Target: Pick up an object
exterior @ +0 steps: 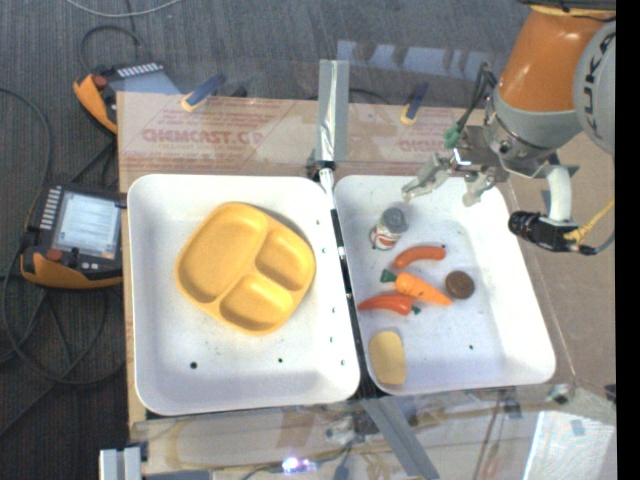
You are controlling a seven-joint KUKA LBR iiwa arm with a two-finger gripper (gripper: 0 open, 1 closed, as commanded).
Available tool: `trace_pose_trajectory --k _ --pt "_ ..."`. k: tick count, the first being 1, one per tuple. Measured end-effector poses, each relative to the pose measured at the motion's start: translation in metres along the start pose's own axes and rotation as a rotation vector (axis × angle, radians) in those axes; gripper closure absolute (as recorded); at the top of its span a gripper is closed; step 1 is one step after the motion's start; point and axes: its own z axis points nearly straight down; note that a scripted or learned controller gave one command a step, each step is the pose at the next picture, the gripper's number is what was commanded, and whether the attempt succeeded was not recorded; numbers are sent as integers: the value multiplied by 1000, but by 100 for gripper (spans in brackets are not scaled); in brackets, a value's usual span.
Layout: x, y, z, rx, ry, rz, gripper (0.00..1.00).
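**Arm above the right bin, nothing held**

Now the gripper (452, 179) hangs over the upper edge of the right bin (520, 308), in the upper right of the frame, below the orange band of the arm (545, 48). Its two fingers (425, 182) are spread apart, with nothing between them.

Lower in the right bin lie the small things. A small can (388, 227) with a grey top lies near the bin's upper left, just below the gripper. To its lower right lies a red-orange sausage (418, 255), and below that a carrot (420, 288) with a green tip, pointing to the right. A brown disc (459, 285) sits just beside the carrot's right end. A red pepper (386, 304) lies just below the carrot, at the left, close to or touching it. A pale yellow potato (387, 356) rests near the bin's lower left corner, apart from the rest.

The left bin (160, 368) fills the middle left of the frame and holds a yellow tray (246, 266) with three compartments, turned at a slant. Left of the bench (250, 133), at the frame's left edge, lies a handheld control pad (72, 233) with a lit screen, amid black cables on the floor.
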Motion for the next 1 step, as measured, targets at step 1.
trace_pose_trajectory --k 1 --pt "-3 -28 162 1 1 -105 0"
